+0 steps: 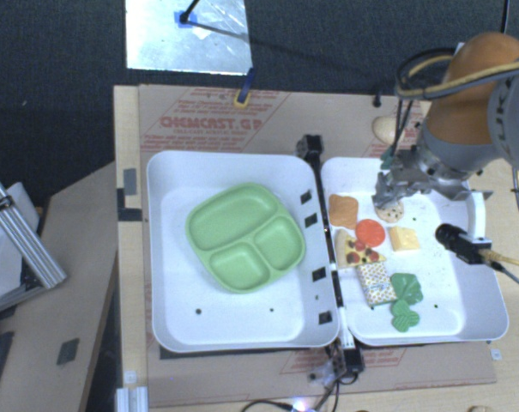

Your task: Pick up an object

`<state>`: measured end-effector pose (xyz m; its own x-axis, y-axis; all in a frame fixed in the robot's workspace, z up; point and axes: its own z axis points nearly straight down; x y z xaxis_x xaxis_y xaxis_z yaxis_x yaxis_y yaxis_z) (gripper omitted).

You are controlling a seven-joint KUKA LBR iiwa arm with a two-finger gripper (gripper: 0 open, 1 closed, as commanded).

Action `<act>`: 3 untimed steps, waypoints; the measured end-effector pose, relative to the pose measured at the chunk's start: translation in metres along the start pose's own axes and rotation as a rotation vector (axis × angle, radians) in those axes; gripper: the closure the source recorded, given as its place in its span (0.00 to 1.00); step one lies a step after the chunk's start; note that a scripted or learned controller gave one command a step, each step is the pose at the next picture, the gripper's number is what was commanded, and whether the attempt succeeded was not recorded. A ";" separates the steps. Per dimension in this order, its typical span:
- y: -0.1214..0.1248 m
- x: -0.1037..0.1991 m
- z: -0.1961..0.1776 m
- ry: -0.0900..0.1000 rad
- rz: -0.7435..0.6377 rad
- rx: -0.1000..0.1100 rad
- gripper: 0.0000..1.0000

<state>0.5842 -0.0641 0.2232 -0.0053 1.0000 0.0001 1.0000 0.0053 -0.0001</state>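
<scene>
Now hand (388, 202) hovers over cookie (388, 210) in right bin (482, 316)

Left bin (169, 230): holds the divided tray (244, 237), near its middle.
Right bin (478, 303): holds the toy foods, clustered toward its left half.
Pizza slice (356, 251): just behind the patterned block (376, 282).
Gripper (388, 202): over the right bin's rear part.
</scene>
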 end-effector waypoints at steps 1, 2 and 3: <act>0.008 -0.009 0.009 -0.001 0.004 -0.002 1.00; 0.011 -0.004 -0.012 0.000 0.000 -0.003 1.00; -0.001 -0.010 -0.001 -0.001 0.005 0.000 1.00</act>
